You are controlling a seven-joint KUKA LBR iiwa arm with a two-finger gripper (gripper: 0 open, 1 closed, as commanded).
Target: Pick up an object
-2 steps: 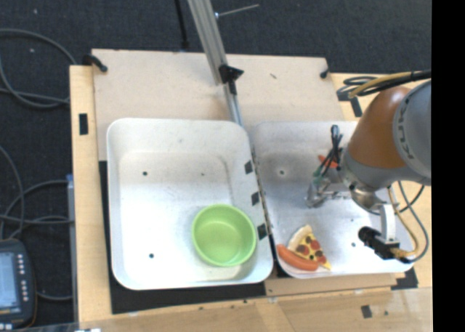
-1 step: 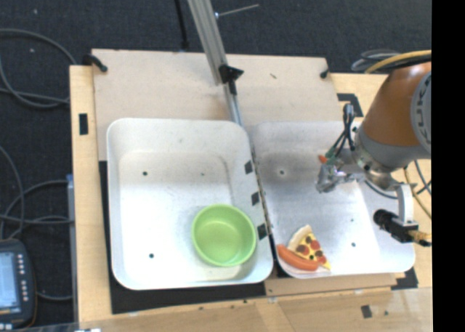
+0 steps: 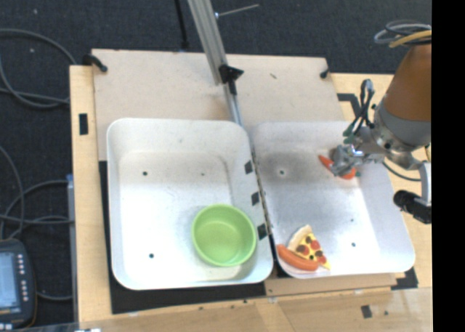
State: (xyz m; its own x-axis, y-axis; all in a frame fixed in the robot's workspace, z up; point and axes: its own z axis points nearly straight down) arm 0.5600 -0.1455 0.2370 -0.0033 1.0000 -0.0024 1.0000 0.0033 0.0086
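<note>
Your gripper (image 3: 341,164) seems closed on a small orange object (image 3: 349,173) in the right bin (image 3: 378,250); lift straight, slowly

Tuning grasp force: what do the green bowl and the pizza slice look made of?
Green bowl: probably moulded plastic, one even lime colour, smooth with a soft sheen and a thick rounded rim. Pizza slice: looks like a toy, likely plastic or rubber; flat bright yellow with red spots and a red-orange edge. Too small to tell hard from soft.
</note>
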